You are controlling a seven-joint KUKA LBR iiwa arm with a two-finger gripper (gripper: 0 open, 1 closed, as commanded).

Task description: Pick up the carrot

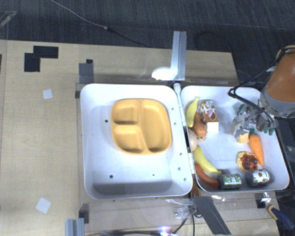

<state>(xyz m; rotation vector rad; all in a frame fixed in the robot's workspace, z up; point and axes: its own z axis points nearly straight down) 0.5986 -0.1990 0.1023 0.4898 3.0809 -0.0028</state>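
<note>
The table (pixel 34 146) bears two white bins: the left bin (pixel 96 171) has a yellow divided plate (pixel 140 125) at its middle, while the right bin (pixel 225 146) crowds toy food and cans along its left and front walls. The grey arm (pixel 285 85) reaches in from the right, bringing its claw (pixel 250 124) low by the carrot's top, seemingly to line up a grasp. The carrot (pixel 256 148) lies free near the right wall; whether the claw is released or clenched cannot be told.
</note>
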